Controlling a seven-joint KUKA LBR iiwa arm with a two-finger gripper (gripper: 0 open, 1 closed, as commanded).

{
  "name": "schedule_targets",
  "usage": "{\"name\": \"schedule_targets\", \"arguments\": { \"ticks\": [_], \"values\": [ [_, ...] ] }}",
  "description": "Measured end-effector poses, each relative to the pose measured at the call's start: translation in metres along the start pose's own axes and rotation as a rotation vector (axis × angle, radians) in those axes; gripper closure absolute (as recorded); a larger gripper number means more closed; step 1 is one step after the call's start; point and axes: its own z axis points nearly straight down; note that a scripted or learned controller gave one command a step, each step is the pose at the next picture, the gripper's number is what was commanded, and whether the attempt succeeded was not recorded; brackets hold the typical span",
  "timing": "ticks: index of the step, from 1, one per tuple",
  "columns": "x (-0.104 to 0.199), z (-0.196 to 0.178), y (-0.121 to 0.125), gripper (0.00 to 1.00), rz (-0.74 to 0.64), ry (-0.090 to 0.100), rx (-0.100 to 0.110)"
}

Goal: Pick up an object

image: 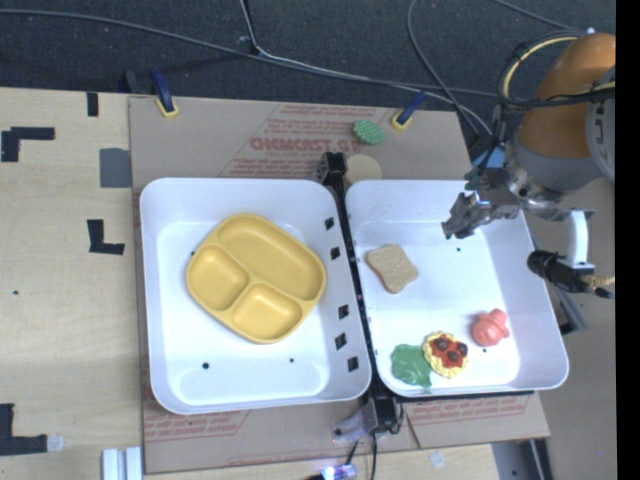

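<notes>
Nothing is picked yet. The dark two-finger gripper [462,221] hangs over the right white bin [535,298], near its far right corner; whether it is apart or together I cannot tell. The tan bread-shaped toy slice [392,267] lies in this bin, nearer the left wall, untouched.

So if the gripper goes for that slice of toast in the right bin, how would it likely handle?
The toast slice lies flat, so it probably won't roll or tip. It looks like a stiff toy, likely light. Its low profile may make a top-down pinch slip.
</notes>
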Motion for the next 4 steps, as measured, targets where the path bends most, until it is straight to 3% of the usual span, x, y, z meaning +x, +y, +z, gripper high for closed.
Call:
{"name": "schedule_targets", "arguments": {
  "ticks": [1,4],
  "values": [
    [0.0,-0.023,0.001,1.0,0.0,0.001,0.005],
    [0.153,-0.007,-0.001,1.0,-0.005,0.003,0.008]
  ]
}}
